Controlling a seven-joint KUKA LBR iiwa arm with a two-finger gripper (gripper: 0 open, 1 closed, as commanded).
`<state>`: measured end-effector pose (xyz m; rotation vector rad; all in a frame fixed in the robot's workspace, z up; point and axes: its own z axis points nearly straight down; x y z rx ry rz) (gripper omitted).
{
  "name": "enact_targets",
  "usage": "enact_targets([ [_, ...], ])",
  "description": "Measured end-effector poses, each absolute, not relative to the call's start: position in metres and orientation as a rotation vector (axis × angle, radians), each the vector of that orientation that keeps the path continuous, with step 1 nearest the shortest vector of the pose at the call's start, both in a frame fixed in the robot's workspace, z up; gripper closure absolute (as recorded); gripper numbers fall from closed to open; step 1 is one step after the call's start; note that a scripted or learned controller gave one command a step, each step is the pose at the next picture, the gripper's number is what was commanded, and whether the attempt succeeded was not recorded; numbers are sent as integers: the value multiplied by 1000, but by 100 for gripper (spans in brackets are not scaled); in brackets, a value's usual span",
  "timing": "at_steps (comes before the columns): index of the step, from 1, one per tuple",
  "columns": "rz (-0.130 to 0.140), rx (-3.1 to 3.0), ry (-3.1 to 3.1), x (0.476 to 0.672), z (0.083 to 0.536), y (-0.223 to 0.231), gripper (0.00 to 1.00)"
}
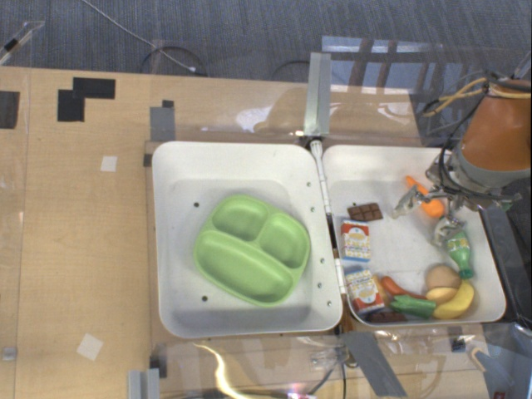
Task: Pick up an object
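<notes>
Hovering over the right bin (495, 302), the end effector (432, 208) is spreading its fingers beside an orange toy (432, 207), pinching nothing.

I am showing a broad orange band (499, 131) above my grey wrist, with tan and black cables (455, 100) looping beside it.

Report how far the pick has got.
Done: the arm's gripper is down inside the right bin, by the orange piece and the green bottle. In hand: nothing visibly held. Left: grasp and lift; the banana and other items lie in the bin.
</notes>
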<state>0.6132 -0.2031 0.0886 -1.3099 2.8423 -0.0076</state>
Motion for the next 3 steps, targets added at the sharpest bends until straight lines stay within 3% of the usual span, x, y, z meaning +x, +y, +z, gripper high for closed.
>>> enact_targets([
  [1,-9,-1343,2828,626,89,-205,0],
  [3,-8,-1358,2822,619,88,-203,0],
])
